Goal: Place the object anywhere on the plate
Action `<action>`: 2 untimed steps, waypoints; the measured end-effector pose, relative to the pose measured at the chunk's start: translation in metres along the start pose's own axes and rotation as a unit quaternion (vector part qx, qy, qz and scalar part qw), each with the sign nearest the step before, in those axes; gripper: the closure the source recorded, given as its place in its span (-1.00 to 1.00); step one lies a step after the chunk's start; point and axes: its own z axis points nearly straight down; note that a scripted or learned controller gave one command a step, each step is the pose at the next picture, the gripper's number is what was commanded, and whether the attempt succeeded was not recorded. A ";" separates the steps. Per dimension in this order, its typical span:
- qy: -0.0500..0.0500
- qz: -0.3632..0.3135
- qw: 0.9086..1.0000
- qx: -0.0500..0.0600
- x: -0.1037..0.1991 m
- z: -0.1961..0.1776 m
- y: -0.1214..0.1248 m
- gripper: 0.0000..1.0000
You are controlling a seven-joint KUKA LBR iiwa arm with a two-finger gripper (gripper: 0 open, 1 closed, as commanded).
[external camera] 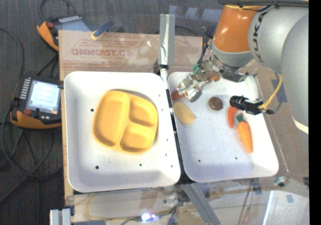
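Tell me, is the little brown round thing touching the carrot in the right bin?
Apart. In the camera view, bare white bin floor shows between the brown round piece and the carrot, which lies farther toward the right bin's outer side.

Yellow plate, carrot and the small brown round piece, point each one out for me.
yellow plate (114,113), camera view, its large left compartment.
carrot (245,136), camera view, middle of its orange body.
brown round piece (215,103), camera view, its top centre.
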 end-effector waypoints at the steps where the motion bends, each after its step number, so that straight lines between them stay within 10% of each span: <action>1: 0.000 -0.031 1.000 0.000 0.067 0.016 -0.017 1.00; 2: 0.001 -0.031 1.000 0.000 0.067 0.017 -0.017 -1.00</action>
